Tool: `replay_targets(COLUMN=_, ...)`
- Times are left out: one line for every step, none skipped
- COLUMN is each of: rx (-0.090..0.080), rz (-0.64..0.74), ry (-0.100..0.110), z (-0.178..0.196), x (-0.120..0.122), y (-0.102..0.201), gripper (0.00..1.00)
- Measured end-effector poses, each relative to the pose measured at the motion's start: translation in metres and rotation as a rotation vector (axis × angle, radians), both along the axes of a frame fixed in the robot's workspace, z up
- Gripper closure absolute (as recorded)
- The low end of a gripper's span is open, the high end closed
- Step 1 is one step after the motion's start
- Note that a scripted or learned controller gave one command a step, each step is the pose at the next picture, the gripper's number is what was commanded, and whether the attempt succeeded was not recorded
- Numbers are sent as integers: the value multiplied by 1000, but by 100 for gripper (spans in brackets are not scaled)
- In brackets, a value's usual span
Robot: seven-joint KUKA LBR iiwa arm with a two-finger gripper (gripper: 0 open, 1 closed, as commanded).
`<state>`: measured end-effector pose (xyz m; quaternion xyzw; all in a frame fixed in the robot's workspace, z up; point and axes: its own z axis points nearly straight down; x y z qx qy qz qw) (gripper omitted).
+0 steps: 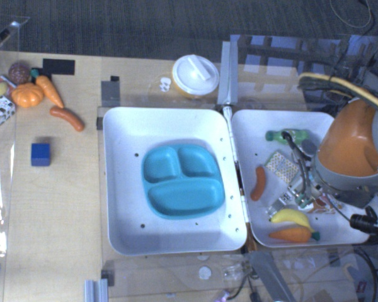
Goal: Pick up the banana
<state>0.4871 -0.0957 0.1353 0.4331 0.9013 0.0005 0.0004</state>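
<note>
A: Jaws of the two-finger metal gripper: spread or closed cannot be told here.

B: The small yellow curved plastic banana lies in the right shallow white bin, just below the gripper, touching an orange plastic carrot.

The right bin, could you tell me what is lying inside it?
The right bin holds a banana, a carrot beside it, a sausage and a green-handled tool. The arm covers the bin's right part.
</note>
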Motion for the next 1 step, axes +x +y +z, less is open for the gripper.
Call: replay_targets(rx=-1, rz=-69, ry=-13, z=-45, x=4, y=-13, gripper=0)
